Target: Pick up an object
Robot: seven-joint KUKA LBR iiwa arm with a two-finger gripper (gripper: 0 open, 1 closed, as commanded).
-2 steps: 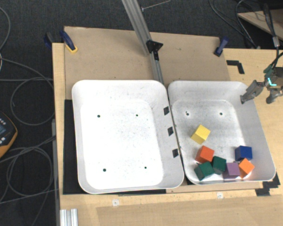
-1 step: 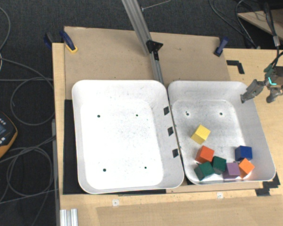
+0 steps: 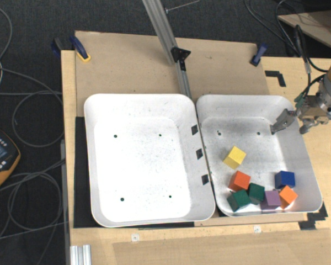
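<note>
The right bin (image 3: pixel 226 110) holds several small blocks. A yellow block (image 3: pixel 235 157) lies near its middle. Toward the front sit an orange-red block (image 3: pixel 241 180), two dark green blocks (image 3: pixel 238 199) (image 3: pixel 256 192), a purple block (image 3: pixel 272 198), an orange block (image 3: pixel 288 195) and a blue block (image 3: pixel 284 179). My gripper (image 3: pixel 293 123) hangs over the bin's far right edge, above and behind the blocks. Its fingers are spread open with nothing between them.
The left bin (image 3: pixel 99 112) stands beside the right one, with black clips along the shared wall (image 3: pixel 198 153). A slanted metal pole (image 3: pixel 165 29) rises behind the bins. Blue clamps (image 3: pixel 80 48) (image 3: pixel 258 54) hold the board's far corners. Cables lie on the floor at left.
</note>
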